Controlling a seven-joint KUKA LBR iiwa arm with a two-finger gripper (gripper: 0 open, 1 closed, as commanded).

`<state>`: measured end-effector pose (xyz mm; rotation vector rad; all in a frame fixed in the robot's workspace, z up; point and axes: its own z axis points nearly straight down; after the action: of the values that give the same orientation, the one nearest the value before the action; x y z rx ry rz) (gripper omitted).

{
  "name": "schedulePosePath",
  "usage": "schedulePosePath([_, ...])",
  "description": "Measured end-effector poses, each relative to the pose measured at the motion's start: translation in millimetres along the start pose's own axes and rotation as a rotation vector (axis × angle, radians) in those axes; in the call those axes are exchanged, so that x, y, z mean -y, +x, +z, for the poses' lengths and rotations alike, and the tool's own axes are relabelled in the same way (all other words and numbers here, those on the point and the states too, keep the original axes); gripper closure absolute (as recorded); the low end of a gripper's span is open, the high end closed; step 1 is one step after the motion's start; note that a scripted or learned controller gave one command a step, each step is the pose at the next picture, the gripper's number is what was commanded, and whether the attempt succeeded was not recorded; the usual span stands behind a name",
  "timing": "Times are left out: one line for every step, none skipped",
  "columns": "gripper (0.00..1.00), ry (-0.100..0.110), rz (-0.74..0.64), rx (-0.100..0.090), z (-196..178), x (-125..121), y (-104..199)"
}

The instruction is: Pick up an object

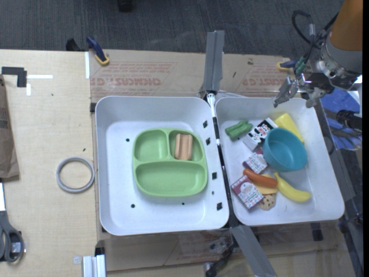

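Camera view first: at far left we see a grey ring (75,173) lying loose on the pale wooden worktop (46,120), outside both bins. Next, the left white bin (109,154) holds a green divided plastic tray (167,175) with a tan sausage-like piece (183,146) resting in one compartment. Rightward, the right white bin (326,198) crowds likely targets together: a blue bowl (284,149), a yellow banana (294,191), a green wedge (237,129). Above that bin's far rim hangs the pincer (300,91), apparently released, grasping nothing.

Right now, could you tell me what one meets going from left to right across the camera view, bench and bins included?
Tape ring → green divided plate → sausage → green toy → blue bowl → gripper, above the right bin's far edge.
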<state>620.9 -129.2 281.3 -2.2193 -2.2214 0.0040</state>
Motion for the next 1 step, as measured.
schedulePosePath([0.00, 0.001, 0.062, 0.000, 124.4, 36.3, -11.3])
